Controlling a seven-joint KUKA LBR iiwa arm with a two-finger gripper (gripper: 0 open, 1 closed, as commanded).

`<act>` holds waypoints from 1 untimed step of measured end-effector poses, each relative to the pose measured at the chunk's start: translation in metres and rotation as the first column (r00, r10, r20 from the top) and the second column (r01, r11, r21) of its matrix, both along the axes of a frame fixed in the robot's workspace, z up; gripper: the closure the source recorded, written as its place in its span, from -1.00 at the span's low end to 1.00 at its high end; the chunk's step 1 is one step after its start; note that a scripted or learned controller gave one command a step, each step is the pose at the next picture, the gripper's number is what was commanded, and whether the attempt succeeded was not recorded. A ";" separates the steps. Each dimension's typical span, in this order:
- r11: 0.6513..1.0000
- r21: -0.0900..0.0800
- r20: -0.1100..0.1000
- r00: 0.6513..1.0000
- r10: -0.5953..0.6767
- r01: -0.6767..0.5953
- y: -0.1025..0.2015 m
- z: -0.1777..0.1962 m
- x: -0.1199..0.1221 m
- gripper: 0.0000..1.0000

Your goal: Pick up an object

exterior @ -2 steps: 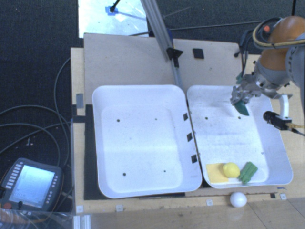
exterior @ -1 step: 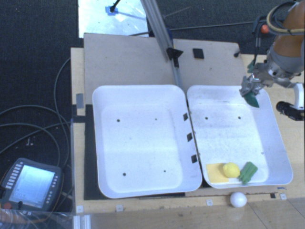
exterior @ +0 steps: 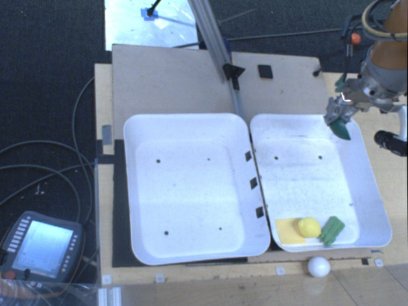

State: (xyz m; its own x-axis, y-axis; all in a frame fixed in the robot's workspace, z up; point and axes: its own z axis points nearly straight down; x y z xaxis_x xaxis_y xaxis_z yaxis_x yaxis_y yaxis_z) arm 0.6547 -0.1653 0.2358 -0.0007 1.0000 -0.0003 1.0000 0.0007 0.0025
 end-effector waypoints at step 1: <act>1.000 0.001 -0.002 1.000 0.004 -0.004 0.054 -0.012 0.002 1.00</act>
State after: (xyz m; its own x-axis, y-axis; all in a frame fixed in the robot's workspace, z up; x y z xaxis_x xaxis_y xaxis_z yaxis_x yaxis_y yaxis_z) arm 0.6569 -0.1109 0.2242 -0.0048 1.0000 0.0011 1.0000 0.0048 0.0006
